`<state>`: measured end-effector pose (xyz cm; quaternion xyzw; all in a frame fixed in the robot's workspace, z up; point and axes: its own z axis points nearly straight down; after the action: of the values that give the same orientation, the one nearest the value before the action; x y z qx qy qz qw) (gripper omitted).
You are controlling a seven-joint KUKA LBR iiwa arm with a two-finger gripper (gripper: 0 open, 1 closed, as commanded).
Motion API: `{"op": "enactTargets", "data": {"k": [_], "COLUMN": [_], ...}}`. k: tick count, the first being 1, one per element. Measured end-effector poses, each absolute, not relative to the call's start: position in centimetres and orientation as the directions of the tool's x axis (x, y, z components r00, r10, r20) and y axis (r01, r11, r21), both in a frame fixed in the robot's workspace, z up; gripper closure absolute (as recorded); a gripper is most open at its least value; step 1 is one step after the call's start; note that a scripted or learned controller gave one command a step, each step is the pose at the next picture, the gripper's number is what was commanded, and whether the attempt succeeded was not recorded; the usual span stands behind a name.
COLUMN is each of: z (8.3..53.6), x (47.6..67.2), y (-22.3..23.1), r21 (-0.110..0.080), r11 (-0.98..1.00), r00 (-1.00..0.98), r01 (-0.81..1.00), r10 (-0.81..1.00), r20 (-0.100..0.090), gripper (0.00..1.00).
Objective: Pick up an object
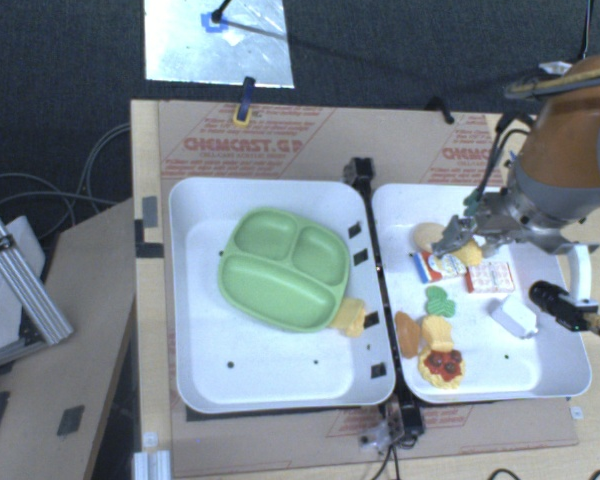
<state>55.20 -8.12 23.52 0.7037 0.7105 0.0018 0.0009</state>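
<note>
Seen from above the surface (280,143), a cardboard sheet printed with red lettering, two shallow white bins sit side by side, touching along a black centre joint.

The left bin (270,368) holds a green plate (285,268) with three compartments, lying flat and turned at an angle, two small wells toward the back and one long well toward the front. A small yellow lump (350,318) lies against the plate's front right corner, close to the wall shared with the other bin.

The right bin (545,360) carries a scatter of small pieces. The grey and orange arm (570,158) reaches in from the right, and its claw (452,240) hangs low over the back of the pile. Whether the claw is spread or pressed together cannot be told from here, and nothing can be seen gripped in it. Just beside it lie a pale tan round piece (427,236), a red, white and blue packet (426,266) and a yellow piece (469,255). A red-and-white box (491,278) lies just right of these, with a white block (513,318) nearer the front. A green piece (438,298) sits mid-bin. Toward the front left are an orange-brown piece (408,334), a yellow block (439,331) touching it, and a red and yellow disc (442,367).
</note>
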Motion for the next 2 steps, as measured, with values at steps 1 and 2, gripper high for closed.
{"op": "enactTargets", "data": {"k": [1, 2], "z": [21.9, 22.1], "x": [56.7, 56.9], "y": [-3.0, -0.6], "r21": [0.001, 0.002], "r11": [0.01, 0.007], "r00": [-0.01, -0.007], "r01": [1.0, 1.0], "r10": [1.0, 1.0], "r20": [0.002, 0.001], "gripper": [1.0, 1.0]}}
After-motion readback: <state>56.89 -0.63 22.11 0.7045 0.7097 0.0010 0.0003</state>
